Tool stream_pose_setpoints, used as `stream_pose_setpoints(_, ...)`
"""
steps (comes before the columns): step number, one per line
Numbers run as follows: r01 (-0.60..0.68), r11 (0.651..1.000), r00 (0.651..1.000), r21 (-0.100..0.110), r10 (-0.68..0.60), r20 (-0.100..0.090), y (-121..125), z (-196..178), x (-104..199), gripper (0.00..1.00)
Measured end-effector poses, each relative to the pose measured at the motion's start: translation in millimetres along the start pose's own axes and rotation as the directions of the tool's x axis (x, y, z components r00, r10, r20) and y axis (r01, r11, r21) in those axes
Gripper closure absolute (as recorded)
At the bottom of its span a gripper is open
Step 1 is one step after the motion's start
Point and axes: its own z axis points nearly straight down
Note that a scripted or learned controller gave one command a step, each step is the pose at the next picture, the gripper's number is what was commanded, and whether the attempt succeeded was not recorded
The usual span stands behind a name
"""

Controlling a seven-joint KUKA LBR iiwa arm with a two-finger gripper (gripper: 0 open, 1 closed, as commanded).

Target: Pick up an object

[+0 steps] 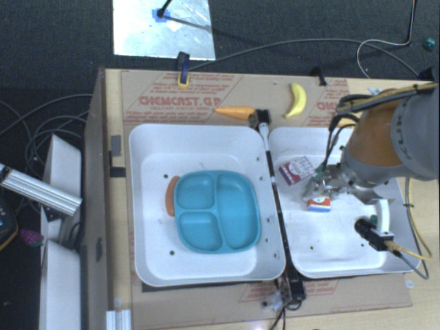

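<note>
The surface [227, 102] is covered with brown cardboard printed in red lettering, and dark carpeted floor [48, 40] is seen around it. A shiny square sheet [163, 19] is laid on the floor beyond the far edge of the surface, with a small blue patch on it. Thin cables [385, 43] are strung over the floor near the far right corner. A white frame and a ribbed metal bar [41, 190] are placed beside the left edge.

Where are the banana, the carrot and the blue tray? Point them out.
banana [297, 100], camera view, middle of its curve.
carrot [234, 113], camera view, middle of its body.
blue tray [217, 209], camera view, central divider ridge.
</note>
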Motion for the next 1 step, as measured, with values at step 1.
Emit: stream_pose_setpoints(1,0.003,1.0,1.0,-0.001,-0.003,-0.001,2.1,-92.4,79.8,1.0)
